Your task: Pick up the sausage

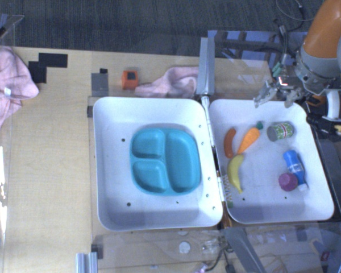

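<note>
Approach step: the open, empty pincer is hovering over the right bin's far rim; next, reaching toward the sausage.

Wooden bench bears two white bins, pink cloths, orange block.

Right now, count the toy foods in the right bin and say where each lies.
3. The sausage lies near the right bin's left wall, the carrot is just right of it, and the banana is below them. None seems hidden.
</note>
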Tool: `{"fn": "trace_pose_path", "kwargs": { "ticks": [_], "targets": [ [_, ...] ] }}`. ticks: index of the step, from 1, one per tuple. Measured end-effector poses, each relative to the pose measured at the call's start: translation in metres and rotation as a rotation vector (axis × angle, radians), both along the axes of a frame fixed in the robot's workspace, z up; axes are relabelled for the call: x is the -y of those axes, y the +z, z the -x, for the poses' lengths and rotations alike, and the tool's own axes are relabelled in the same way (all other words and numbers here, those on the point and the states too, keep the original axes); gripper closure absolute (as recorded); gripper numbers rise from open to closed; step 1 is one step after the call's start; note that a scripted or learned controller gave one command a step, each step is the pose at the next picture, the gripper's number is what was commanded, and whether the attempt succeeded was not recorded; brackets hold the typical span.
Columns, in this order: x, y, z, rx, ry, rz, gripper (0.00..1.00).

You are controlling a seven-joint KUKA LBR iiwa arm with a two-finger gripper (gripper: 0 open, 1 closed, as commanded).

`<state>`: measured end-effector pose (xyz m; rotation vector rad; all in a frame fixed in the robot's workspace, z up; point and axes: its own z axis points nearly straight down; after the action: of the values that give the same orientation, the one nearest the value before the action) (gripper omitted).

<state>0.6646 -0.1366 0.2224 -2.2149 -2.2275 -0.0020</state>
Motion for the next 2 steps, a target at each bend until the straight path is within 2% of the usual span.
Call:
{"fn": "trace_pose_path", "kwargs": {
  "ticks": [1, 2],
  "targets": [
    [-0.046, -0.114, 0.022, 0.009, 0.077, 0.001, 0.00],
    [-0.050, -0.134, 0.025, 0.011, 0.131, 0.001, 0.00]
  ]
}}
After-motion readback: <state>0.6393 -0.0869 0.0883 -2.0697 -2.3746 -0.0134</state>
